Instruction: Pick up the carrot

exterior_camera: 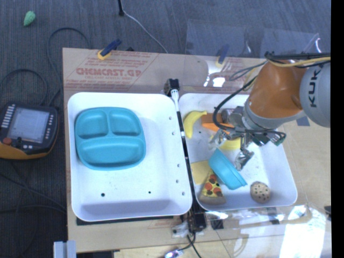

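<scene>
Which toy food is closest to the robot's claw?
The orange carrot. It lies just left of the claw, partly tucked under the arm. The banana is further left, and the pizza slice and cookie sit down at the bin's near end.

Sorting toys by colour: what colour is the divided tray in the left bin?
Light blue divided tray, seen in the camera view.

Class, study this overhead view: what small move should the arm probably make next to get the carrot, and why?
Probably shift the gripper a little toward the left bin and up the picture. The carrot lies beside the banana, partly under the arm, while the gripper hangs nearer the blue bowl.
</scene>
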Available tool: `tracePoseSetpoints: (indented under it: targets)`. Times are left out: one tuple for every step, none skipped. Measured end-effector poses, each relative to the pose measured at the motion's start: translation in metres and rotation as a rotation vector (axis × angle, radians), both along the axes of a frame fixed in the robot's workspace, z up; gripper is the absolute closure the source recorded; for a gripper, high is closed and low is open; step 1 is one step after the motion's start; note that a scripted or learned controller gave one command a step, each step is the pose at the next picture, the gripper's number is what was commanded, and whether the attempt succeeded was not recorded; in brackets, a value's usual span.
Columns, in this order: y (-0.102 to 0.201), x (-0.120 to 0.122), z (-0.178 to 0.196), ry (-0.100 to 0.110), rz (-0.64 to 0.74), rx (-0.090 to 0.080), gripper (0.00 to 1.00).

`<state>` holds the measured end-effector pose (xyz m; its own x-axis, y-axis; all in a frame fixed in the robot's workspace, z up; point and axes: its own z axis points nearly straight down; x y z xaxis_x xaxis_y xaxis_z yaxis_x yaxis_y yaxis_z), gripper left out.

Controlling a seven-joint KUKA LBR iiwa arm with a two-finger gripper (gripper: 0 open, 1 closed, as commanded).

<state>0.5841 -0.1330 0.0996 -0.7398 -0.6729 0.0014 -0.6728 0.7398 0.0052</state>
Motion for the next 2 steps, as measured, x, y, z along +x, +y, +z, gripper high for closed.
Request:
tracePoseSetpoints:
  targets:
    - [0.013, 0.059, 0.005, -0.011, -0.099, 0.003, 0.00]
    - [0.013, 0.061, 0.016, -0.016, -0.101, 0.004, 1.00]
